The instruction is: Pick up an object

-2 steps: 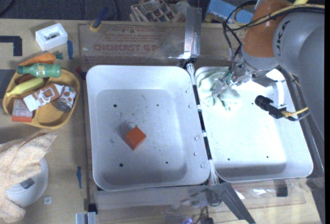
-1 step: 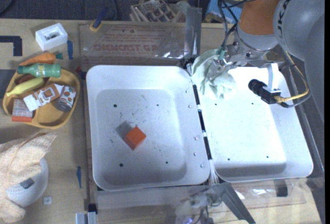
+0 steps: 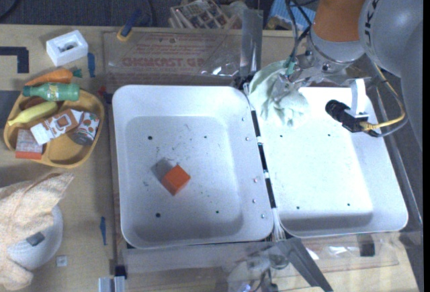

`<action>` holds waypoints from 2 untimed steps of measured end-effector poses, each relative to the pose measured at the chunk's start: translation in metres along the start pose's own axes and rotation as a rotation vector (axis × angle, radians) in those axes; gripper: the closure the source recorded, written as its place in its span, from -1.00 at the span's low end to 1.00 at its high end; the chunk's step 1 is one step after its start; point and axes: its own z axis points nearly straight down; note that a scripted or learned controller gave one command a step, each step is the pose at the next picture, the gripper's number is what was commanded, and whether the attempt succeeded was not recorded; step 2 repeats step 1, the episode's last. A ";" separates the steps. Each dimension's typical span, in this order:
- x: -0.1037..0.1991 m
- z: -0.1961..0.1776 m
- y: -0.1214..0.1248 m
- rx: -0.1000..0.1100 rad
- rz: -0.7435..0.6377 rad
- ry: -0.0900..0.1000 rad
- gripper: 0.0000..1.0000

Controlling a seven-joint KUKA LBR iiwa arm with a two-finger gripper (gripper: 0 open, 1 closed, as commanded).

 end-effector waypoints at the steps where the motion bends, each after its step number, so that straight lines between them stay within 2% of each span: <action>1: 0.008 0.002 0.001 0.006 -0.217 0.006 1.00; 2: 0.008 0.002 0.001 0.006 -0.217 0.006 1.00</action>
